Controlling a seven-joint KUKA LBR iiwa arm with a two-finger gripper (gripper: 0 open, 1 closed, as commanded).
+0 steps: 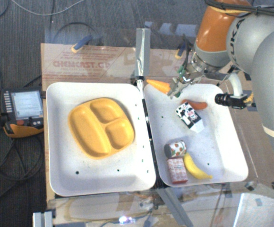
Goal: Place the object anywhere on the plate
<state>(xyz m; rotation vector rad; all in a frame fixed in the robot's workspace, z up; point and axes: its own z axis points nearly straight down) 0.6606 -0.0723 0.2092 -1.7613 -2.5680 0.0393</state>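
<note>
A yellow divided plate [101,126] lies in the left bin [61,174]. In the right bin [231,150] lie a black-and-white carton [189,115], a small red pepper [199,105], a round can [175,149], a red box [176,170] and a banana [196,168]. An orange carrot [158,85] rests at the right bin's far left corner. My gripper [176,88] hangs over that far end, its fingers just right of the carrot's tip, with nothing seen between them.
A metal post [142,51] stands behind the seam between the bins. A handheld controller [21,109] lies left of the bench. A black camera mount [229,99] sticks out by the right bin's far right edge.
</note>
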